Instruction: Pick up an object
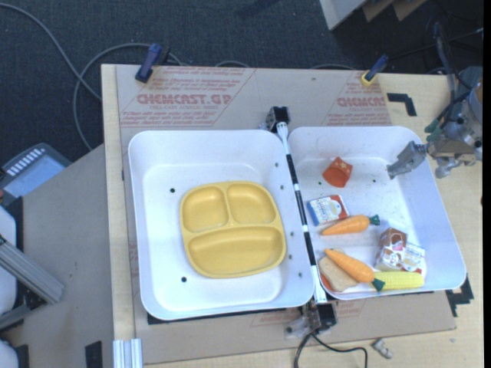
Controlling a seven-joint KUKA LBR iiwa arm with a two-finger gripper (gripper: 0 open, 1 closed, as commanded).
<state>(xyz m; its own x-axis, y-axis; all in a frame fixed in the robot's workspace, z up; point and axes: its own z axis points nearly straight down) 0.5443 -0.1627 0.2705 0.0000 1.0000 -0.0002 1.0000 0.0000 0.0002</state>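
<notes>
The right bin holds several small items. A red block lies near its back, and a small white carton sits beside an orange carrot. Toward the front lie a second carrot on a bread slice, a yellow corn cob and a wrapped snack. My gripper hangs over the bin's back right corner, to the right of the red block. It is open with nothing between its fingers.
The left bin contains a yellow divided plate. A black divider rail runs between the bins. Blue and yellow clamps grip the board's far edge. Cables trail on the floor behind.
</notes>
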